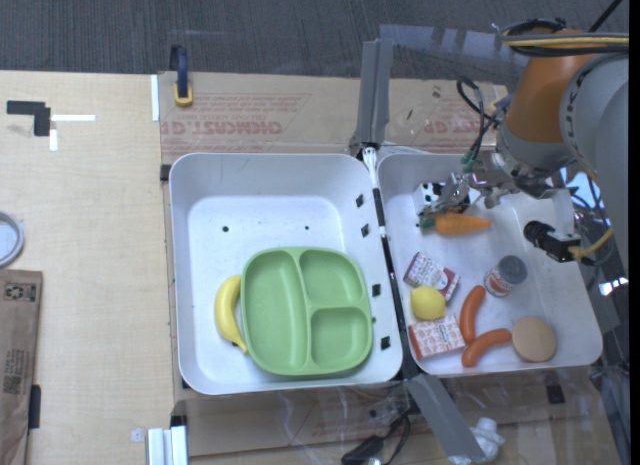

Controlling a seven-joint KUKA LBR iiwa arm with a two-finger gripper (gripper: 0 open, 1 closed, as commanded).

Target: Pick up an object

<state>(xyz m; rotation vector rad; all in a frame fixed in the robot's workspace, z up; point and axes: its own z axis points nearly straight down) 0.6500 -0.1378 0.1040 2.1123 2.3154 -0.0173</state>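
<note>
White plastic forms both shallow bins on the counter. The left bin [190,253] holds a green divided plate [303,310] near its front edge, with a yellow banana [229,311] touching the plate's left rim. The right bin [590,338] holds the loose objects. An orange carrot [462,222] lies near the bin's back edge, beside a small black-and-white toy [431,192]. Toward the front edge lie a lemon [427,302], two red-and-white packets [431,274] [437,336], two sausages [471,308] [486,344], a small can [505,276] and a round tan bun [534,339] at the front right corner. The claw [478,181] hangs at the bin's back edge, just above the carrot. Whether it is open or closed cannot be determined, and no object is visibly gripped.
</note>
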